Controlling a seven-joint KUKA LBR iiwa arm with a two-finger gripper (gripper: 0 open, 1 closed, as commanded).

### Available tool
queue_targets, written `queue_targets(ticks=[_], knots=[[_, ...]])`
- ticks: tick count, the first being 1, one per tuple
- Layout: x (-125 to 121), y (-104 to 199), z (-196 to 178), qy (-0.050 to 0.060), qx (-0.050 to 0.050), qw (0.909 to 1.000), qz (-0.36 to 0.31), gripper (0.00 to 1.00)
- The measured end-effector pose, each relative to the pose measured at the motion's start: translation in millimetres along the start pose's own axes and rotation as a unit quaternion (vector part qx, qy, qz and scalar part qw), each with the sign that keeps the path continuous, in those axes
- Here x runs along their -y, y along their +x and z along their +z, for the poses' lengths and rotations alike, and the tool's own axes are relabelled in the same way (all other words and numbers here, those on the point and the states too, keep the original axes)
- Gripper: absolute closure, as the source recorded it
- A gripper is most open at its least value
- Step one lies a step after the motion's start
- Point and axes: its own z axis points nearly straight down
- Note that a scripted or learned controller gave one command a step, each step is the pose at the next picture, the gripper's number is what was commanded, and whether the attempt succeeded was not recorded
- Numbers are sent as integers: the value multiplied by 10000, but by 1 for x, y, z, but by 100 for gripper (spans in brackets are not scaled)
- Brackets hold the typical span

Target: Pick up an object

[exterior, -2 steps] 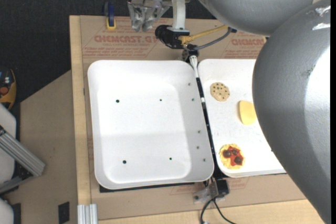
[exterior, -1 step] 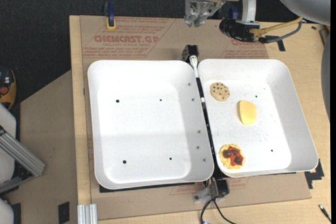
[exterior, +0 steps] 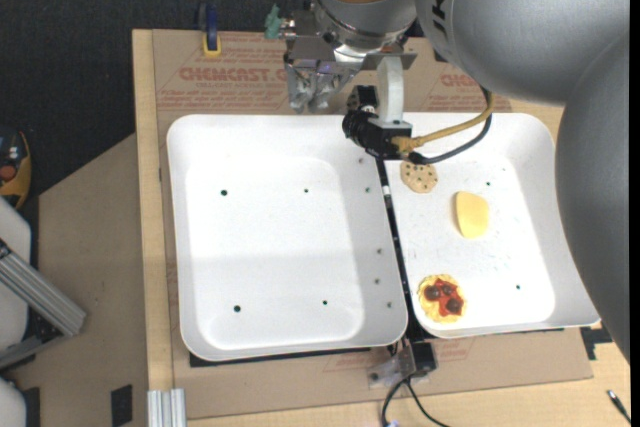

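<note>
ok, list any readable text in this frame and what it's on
"CHEMCAST": red print on the brown board behind the bins, left of the gripper; a smaller line under it is too blurred to read.
More red print on the board to the gripper's right: partly hidden by the arm, unreadable.
"K", then part of a second letter: dark letters on the grey arm, cut off.
Nothing else readable.

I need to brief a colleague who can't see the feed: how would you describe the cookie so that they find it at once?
Start at the right-hand white bin, which holds three small food items. The cookie is the one nearest the divider between the bins, at the far end. It is a tan disc with dark chips, unlike the plain yellow piece and the red-topped pastry.
</note>
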Motion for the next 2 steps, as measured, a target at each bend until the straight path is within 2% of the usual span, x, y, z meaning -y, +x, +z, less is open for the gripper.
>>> queue_targets(ticks=[1,2], knots=[[36,40,50,-3,7,10000,9,100],[37,49,21,-61,-3,10000,21,100]])
